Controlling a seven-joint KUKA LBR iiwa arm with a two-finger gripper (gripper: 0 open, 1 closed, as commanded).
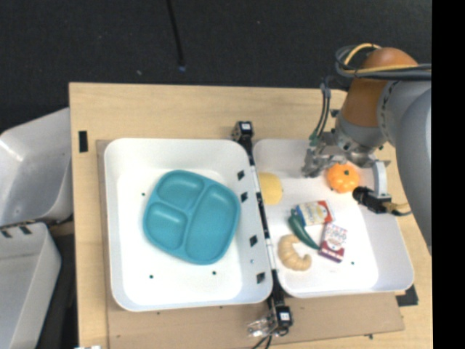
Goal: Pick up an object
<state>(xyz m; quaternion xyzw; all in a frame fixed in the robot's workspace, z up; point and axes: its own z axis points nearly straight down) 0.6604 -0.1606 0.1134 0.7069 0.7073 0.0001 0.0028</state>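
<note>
My gripper (325, 160) hangs over the far part of the right bin (385, 267). An orange fruit (342, 178) lies right beside it, on its near right side, and I cannot tell whether they touch. Further left, a pale yellow lump (270, 188) rests against the bin's left wall. Near the middle lie a small red and white box (314, 212), a green pod (301, 232) and a red and white packet (334, 241). A croissant (294, 254) sits at the near left.
The left bin (127, 282) holds a teal divided plate (192, 215). The grey arm with its orange band (370, 86) comes in from the upper right, over the bench's far right corner.
</note>
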